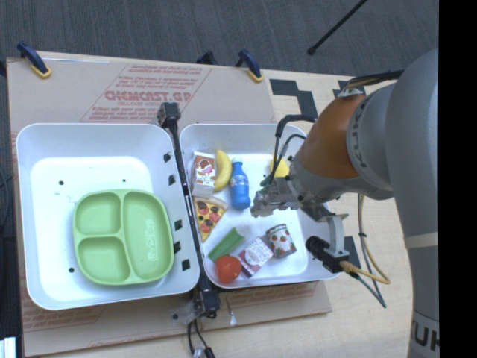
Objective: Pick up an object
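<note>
Camera view: gripper [262, 202] sits low over the right bin [246, 134], just past the blue bottle [239, 186] at its 3 o'clock. Can't tell how it's set — the wrist covers it from this angle. Nothing visibly held.

Candidates are packed tight in that bin: banana [222, 168] and a small carton [203, 172] at 12, pizza slice [208, 213] mid-left, green pepper [226, 243] and tomato [229, 268] at 6, two cans [281, 240] [256, 254] at 5. Something yellow [281, 168] peeks out behind the arm, probably another toy.

Risks, my read:
- Descent between bottle and cans likely closes on air or clips the bottle and tips it.
- Crowding — a grab near the cans could pinch two things or shove one against the wall.
- Round toys may squirt out of the grip.

Left bin [45, 144] holds a green divided plate [123, 236]. Both bins rest on cardboard [149, 92] clamped to a light bench [387, 274]; dark carpet [149, 13] beyond.
</note>
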Motion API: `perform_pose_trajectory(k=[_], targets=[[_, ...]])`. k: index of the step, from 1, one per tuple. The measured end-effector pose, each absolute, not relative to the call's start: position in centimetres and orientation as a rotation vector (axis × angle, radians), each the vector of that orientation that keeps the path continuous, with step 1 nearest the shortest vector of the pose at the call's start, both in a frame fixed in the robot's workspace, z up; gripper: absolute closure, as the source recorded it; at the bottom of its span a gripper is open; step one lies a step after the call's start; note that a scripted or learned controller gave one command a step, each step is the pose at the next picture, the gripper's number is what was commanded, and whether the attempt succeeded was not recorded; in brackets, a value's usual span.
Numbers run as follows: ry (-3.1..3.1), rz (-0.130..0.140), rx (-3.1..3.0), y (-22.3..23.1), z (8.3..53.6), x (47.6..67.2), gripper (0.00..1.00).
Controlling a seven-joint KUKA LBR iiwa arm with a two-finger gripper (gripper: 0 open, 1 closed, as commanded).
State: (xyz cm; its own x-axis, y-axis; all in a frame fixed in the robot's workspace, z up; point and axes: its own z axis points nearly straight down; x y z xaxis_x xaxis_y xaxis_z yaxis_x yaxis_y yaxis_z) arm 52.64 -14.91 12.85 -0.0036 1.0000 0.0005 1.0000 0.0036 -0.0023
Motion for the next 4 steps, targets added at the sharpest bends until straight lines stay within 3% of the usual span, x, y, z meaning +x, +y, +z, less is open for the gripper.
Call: perform_pose_trajectory(k=[1,2,3,4], targets=[[-2.226,0.001,-2.217,-20.2,16.9,55.8,1.00],[-2.231,-0.001,-2.217,-19.5,30.2,54.1,1.00],[-2.229,-0.001,-2.215,-19.5,30.1,54.1,0.00],[-2.224,0.003,-2.212,-19.1,17.9,50.7,0.00]])
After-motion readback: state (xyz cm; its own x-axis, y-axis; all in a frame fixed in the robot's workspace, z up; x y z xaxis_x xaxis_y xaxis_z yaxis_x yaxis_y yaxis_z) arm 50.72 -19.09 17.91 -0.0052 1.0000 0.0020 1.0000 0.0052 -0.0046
